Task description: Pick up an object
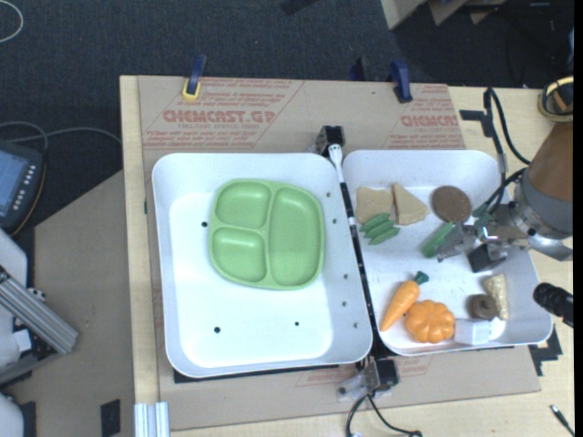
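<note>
Camera view, nearest edge first: in the right bin point(455, 167) an orange pumpkin point(429, 320) lies beside a carrot point(401, 301), with a small brown piece point(481, 307) and a pale chunk point(496, 291) just to their right. Farther in, the claw point(466, 242) hangs low over the bin floor, its dark fingers point(480, 257) blurred against a long green object point(441, 238); whether they are spread or closed on it cannot be told. Beyond lie green pea pods point(380, 229), two sandwich wedges point(390, 204) and a brown disc point(450, 203). The left bin point(182, 271) holds a green divided plate point(269, 233). Both bins sit on the bench point(146, 135).
</note>
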`<control>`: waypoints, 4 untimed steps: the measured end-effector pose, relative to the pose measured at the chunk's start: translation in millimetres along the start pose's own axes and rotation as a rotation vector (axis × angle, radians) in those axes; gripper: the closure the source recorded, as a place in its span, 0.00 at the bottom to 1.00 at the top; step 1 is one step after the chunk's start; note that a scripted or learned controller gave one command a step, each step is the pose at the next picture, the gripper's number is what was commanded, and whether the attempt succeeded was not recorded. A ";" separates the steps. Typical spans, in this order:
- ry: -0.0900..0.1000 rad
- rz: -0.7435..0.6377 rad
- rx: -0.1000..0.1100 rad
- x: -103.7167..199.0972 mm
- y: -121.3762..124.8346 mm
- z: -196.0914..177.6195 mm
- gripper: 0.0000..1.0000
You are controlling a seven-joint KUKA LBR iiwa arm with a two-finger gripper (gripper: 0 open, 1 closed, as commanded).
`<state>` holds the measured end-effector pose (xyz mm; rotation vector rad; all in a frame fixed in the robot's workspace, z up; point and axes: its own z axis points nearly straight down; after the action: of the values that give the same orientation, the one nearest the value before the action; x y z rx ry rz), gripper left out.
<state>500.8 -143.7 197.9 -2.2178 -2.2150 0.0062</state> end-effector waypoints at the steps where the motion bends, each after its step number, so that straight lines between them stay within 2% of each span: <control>1: 0.000 -0.001 0.000 1.0 4.1 62.9 0.00; 2: 0.000 -0.001 -0.002 1.8 3.6 116.2 0.00; 3: -0.003 0.001 -0.009 1.1 4.7 102.7 1.00; 4: -0.006 0.000 -0.014 -9.4 5.9 45.6 1.00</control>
<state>506.3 -153.0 152.3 -2.2280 -2.2247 -0.0035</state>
